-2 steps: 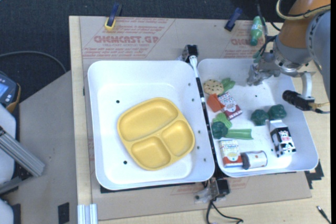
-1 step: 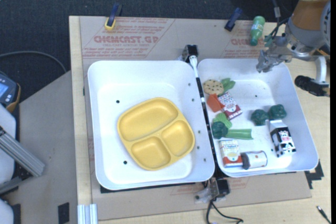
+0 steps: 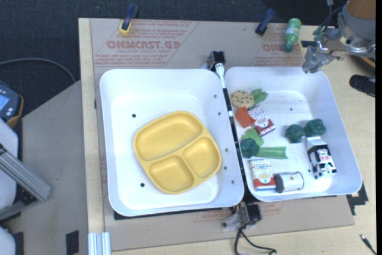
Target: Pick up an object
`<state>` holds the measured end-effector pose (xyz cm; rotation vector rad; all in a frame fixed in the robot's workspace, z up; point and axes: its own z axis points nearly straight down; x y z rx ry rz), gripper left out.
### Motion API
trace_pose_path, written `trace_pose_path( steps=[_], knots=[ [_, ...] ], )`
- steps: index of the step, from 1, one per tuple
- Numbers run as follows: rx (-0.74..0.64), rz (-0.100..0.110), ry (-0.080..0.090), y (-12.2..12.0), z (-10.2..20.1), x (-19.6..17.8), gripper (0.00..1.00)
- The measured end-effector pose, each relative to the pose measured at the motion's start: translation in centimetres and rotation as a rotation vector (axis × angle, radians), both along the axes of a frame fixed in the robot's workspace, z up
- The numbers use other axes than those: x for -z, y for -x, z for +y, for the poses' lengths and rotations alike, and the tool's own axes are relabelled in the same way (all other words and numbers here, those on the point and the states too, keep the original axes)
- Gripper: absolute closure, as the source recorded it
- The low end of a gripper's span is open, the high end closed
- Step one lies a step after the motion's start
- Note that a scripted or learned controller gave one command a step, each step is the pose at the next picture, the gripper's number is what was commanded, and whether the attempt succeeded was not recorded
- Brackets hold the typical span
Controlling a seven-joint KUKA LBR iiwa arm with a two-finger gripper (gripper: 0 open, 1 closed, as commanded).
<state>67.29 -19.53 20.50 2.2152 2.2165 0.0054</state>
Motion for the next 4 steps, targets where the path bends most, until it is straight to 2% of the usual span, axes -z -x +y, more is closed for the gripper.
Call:
trace_pose_path(
  steps=[1, 2, 3, 4],
  knots=[
    [-0.001, 0.002, -0.001, -0.1, 0.0, -2.2, 1.0],
    [-0.002, 0.012, -0.005, 3.3, 4.5, -1.2, 1.0],
    [-0.003, 0.012, -0.006, 6.9, 9.4, -2.3, 1.0],
    [0.0, 0.012, -0.004, 8.6, 10.3, -1.7, 1.0]
  ],
)
